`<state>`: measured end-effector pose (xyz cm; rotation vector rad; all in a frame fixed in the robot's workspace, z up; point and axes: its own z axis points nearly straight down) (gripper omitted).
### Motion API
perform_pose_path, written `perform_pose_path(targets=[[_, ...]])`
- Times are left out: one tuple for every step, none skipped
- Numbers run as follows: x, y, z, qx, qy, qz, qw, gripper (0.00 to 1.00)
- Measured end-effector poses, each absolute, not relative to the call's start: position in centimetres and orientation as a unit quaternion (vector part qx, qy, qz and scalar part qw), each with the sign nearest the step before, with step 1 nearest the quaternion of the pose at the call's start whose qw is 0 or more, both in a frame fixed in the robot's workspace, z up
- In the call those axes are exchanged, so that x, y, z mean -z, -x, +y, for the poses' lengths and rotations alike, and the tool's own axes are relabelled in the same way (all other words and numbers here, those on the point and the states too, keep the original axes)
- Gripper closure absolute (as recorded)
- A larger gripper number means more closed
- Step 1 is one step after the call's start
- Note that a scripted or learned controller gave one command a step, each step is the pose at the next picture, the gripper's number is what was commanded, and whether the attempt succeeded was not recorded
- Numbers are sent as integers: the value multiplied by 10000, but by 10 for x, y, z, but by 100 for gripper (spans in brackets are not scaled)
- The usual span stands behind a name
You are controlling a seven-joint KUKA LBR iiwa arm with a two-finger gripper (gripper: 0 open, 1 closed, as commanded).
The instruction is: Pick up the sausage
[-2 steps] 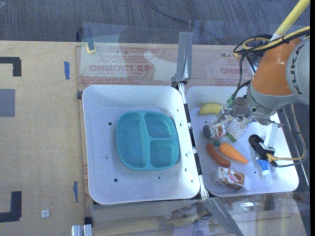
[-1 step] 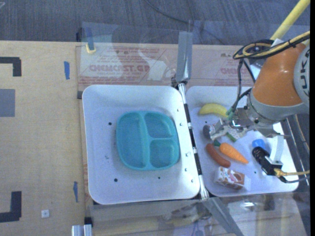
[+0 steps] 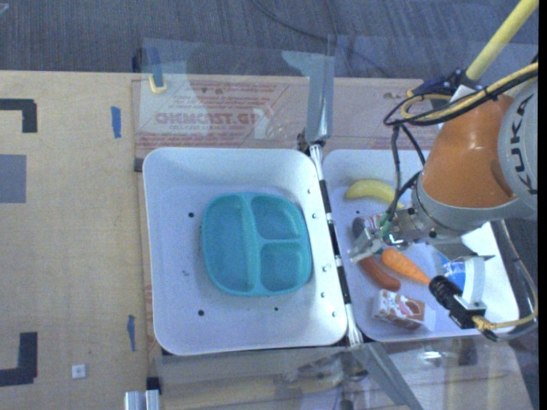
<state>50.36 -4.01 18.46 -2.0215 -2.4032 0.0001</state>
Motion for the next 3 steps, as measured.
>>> perform_pose_path(targets=[[-185, -504, -40, 0, 6436, -7653, 4, 0], [-185, -491, -56, -2, 7580, -6522, 10, 0], [-100, -509, -99, 28, 7164, -6976, -95, 0]])
